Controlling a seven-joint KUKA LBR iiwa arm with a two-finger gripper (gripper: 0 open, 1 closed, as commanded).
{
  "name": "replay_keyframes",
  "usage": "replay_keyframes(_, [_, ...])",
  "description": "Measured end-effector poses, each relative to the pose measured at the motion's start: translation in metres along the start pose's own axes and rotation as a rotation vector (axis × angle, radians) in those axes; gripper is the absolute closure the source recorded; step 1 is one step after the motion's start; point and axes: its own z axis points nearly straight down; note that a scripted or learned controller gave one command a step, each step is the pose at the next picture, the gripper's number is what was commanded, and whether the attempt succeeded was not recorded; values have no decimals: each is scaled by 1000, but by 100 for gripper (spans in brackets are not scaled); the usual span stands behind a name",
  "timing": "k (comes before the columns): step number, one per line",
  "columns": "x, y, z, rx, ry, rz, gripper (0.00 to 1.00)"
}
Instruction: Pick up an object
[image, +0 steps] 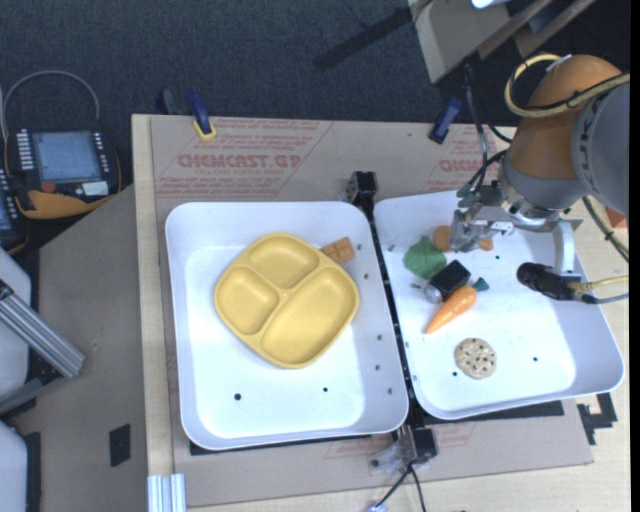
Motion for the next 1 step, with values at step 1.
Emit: replay_keyframes(1, [6,-5,-59,-1,0,-1,100])
